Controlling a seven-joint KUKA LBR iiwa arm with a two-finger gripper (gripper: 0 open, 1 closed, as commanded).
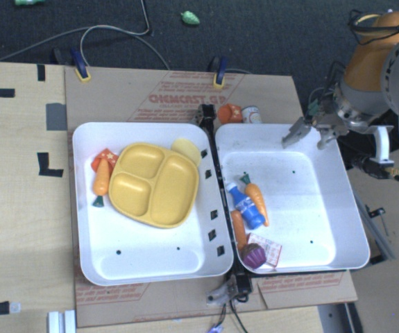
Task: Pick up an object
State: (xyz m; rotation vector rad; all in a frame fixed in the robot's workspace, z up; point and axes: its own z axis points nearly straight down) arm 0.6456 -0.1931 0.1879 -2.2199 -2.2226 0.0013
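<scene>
Camera view: my claw [309,136] hangs spread and holding nothing at the upper right rim of the right bin [327,207].

From here I judge the nearest pickable things to be the cluster at that bin's lower left, so the move runs down and to the view's left from the claw. A blue bottle [245,205] and a carrot [255,198] lie touching side by side, long axes both slanting from upper left to lower right; both look like smooth, hard plastic. Just below them sits a rounded purple piece [254,256] on a flat wrapper-like packet [268,250]. The left bin [143,262] carries a glossy yellow divided plate [153,184], well apart from my arm across the tabletop [19,207].
</scene>
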